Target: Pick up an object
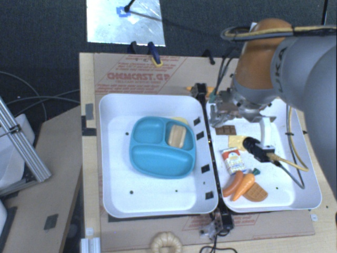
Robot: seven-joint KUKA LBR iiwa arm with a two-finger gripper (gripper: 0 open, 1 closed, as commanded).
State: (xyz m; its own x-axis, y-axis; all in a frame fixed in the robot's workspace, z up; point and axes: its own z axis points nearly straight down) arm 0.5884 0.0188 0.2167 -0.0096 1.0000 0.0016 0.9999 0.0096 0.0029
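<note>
Nothing is lifted yet, as far as you can see: the carrots, the small packet, the brown square and the yellow slice all lie on the right bin floor. Your gripper hangs low over that bin's upper left; its state can't be made out. The whole pick remains.

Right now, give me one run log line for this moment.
arm: over right bin | gripper: above chocolate piece, nothing visibly held | blue tray: left bin
</note>
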